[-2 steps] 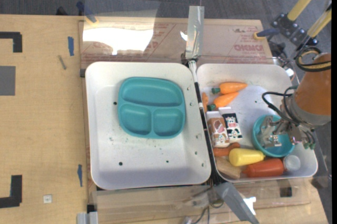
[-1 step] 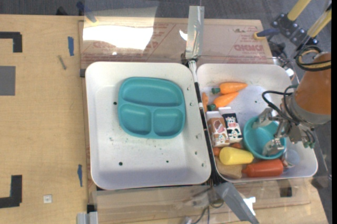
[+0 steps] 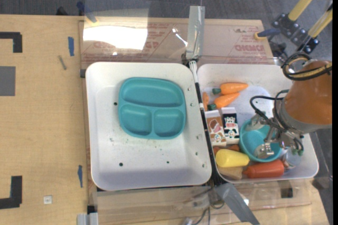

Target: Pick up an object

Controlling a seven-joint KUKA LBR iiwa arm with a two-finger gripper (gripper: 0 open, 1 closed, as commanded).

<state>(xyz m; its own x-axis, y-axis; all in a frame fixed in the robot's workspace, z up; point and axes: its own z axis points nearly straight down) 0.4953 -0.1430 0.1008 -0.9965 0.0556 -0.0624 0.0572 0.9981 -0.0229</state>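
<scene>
My gripper [image 3: 270, 146] is low in the right bin [image 3: 266, 78], under the arm's orange band [image 3: 311, 100]. It hangs over the right part of a teal bowl [image 3: 251, 140], and the wrist hides that side of the bowl. Just in front of the bowl lie a yellow piece [image 3: 231, 158] and a red piece [image 3: 264, 169]. To the bowl's left are two small printed boxes [image 3: 229, 124]. Two orange carrots [image 3: 232, 87] lie at the back of the bin.
The left bin [image 3: 100, 129] holds a teal divided plate [image 3: 152, 108]. A raised wall [image 3: 200, 113] separates the two bins. Clear plastic sheeting [image 3: 137, 39] stands behind them. Yellow struts and black clamps [image 3: 296, 28] rise at the top right.
</scene>
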